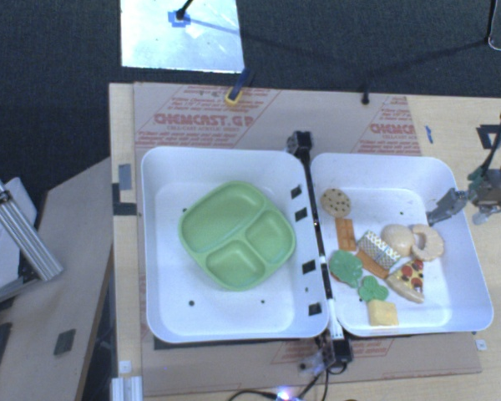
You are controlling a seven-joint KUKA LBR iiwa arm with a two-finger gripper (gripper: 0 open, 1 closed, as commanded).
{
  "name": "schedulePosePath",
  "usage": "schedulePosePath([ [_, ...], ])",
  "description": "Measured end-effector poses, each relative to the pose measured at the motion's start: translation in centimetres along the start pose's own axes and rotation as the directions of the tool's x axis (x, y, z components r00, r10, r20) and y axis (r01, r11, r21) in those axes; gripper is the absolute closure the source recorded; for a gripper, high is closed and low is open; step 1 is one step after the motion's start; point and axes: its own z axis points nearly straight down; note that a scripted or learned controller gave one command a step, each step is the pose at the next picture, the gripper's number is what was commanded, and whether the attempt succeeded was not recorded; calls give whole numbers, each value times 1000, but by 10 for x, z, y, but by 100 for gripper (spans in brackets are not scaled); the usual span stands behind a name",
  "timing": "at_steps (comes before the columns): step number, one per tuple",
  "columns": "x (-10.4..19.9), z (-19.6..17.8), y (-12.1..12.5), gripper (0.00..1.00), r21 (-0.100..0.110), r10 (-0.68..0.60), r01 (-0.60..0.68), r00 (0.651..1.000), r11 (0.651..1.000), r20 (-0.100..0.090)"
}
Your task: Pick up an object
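Observation:
The right white bin holds several toy foods in a loose pile. Among them are a chocolate-chip cookie, an orange cracker, a striped wrapped piece, a pale bun and a donut. There are also a pizza slice, two green leafy pieces and a yellow block. My gripper hangs over the bin's right rim, up and to the right of the donut, apart from the pile. Nothing shows in its grasp.
The left white bin holds a green divided plate. A black divider with clips runs between the bins. Cardboard lies under both. A metal frame stands at the far left.

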Motion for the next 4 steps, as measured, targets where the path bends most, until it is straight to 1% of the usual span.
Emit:
schedulePosePath([
  [1,1,-6,2,0,-11,-4,4,1000,1000,3],
  [2,-8,51,0,0,-8,-1,1,1000,1000,2],
  [3,-9,114,-2,0,-6,-1,1,1000,1000,1],
  [4,-12,144,-5,0,-14,-4,4,1000,1000,4],
])
